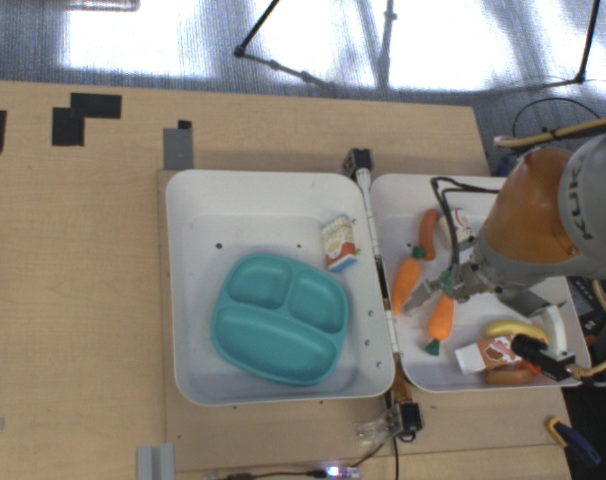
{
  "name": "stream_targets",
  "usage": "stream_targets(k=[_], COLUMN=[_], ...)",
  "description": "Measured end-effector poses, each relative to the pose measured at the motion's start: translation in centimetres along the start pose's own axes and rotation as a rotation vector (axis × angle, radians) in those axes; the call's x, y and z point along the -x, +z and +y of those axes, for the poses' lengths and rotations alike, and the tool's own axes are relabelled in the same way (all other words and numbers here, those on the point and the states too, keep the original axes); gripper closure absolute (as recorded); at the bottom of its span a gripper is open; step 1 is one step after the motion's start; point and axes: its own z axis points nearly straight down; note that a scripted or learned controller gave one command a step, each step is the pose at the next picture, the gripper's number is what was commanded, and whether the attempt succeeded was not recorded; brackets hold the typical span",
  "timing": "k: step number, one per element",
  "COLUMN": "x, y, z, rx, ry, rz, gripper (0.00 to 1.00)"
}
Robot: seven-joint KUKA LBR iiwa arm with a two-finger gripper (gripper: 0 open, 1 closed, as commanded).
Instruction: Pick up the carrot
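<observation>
Carrot (406,282) sits in the right bin (423,373), up against its left wall, long axis running near-vertical with a slight tilt, green stub at the upper right and tip toward the lower left. A second carrot (440,321) lies just right of it, green end down. The gripper (430,293) hangs between the two, fingers spread fairly wide, holding nothing, left fingertip (419,298) near or touching the first carrot.

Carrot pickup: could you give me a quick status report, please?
Gripper down in right bin, between two carrots. Left carrot and right carrot both lying loose. Third carrot further back.
</observation>
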Motion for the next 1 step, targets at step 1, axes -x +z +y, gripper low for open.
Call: stream_targets(k=[1], x=[-0.09], y=[-1.17], z=[0.23], rx=[0.004], ry=[-0.004], rz=[0.001], gripper=[1.0])
